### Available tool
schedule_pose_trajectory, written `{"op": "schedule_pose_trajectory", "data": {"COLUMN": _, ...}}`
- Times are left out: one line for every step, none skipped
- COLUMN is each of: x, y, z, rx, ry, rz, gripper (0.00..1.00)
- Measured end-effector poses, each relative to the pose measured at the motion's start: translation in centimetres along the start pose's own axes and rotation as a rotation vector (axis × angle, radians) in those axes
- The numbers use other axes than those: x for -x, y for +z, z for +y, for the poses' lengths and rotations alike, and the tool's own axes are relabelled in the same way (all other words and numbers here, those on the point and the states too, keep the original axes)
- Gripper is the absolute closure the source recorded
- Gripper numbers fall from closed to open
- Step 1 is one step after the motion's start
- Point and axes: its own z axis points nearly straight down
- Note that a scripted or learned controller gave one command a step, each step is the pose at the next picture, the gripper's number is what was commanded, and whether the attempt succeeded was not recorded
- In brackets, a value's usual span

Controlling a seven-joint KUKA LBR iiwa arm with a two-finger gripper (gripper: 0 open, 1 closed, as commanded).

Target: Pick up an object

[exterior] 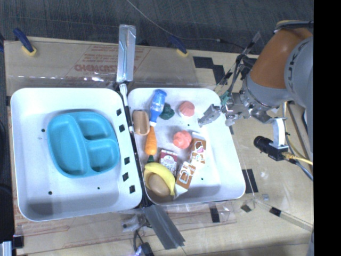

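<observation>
Grey-fingered gripper [213, 114] hovers over the right bin's [226, 167] upper right corner, near the pink ball [186, 109]; its finger state cannot be told.

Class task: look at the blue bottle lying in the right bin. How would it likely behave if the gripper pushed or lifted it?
The blue bottle lies on its side, so a sideways push would probably roll it. It looks like a toy, likely light and stiff. Its smooth round body might slip between the fingers of the gripper.

A robotics lab: a taped cardboard bench [160, 57] clamped at 11 o'clock, two bins [32, 196], cables [298, 159] at 3 o'clock.
</observation>
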Motion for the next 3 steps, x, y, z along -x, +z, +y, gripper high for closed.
{"op": "schedule_pose_trajectory", "data": {"x": -1.6, "y": 12.5, "z": -5.0, "rx": 0.002, "ry": -0.175, "rz": -0.001, "gripper": 0.00}}
{"op": "schedule_pose_trajectory", "data": {"x": -3.0, "y": 13.0, "z": -2.2, "rx": 0.002, "ry": -0.027, "rz": -0.001, "gripper": 0.00}}
{"op": "schedule_pose_trajectory", "data": {"x": -3.0, "y": 11.8, "z": -2.0, "rx": 0.005, "ry": -0.030, "rz": -0.001, "gripper": 1.00}}
